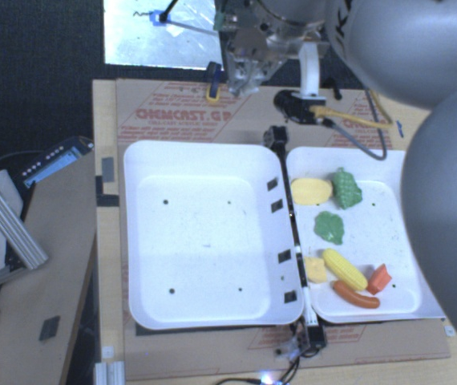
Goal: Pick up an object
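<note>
The right bin (389,215) holds several toy foods. A yellow potato-like piece (310,190) and a green broccoli (345,188) lie at its far left. A green leafy piece (329,227) is below them. Near the front lie a corn cob (345,269), a small yellow piece (315,269), a red-brown sausage (356,296) and an orange-red piece (379,278). My gripper (240,74) hangs high over the bench's far edge, behind the left bin (204,231) and well away from all the food.
The big grey arm covers the view's right side and part of the right bin. A black divider with clips (289,223) runs between the bins. A small blue and yellow clamp (212,83) sits on the cardboard behind the left bin.
</note>
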{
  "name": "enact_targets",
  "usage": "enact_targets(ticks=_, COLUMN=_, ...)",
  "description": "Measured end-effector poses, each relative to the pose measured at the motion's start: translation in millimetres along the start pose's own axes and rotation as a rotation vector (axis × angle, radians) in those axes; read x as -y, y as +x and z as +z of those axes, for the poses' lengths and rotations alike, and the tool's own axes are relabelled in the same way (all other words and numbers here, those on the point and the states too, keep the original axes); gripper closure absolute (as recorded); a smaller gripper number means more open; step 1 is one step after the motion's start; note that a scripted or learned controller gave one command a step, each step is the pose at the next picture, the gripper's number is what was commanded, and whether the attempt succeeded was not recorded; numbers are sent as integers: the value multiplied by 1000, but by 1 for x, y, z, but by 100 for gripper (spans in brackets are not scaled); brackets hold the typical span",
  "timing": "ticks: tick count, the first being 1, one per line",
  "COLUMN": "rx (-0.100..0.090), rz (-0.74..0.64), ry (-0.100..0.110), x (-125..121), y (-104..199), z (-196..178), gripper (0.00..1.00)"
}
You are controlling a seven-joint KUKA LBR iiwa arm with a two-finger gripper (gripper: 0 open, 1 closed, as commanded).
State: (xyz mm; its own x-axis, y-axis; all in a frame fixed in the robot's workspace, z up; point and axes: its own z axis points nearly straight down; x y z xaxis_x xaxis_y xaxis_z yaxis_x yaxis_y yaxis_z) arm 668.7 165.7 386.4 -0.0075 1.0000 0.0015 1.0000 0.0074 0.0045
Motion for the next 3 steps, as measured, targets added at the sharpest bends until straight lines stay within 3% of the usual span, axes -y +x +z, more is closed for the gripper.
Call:
enact_targets(ticks=1, rx=-4, rz=-4, ry=2, x=86, y=40, z=-35, gripper=100)
enact_targets(ticks=2, rx=0, rz=-1, ry=4, x=138, y=72, z=-46, gripper=100)
enact_targets(ticks=3, rx=0, rz=8, ry=-4, x=57, y=68, z=-79, gripper=100)
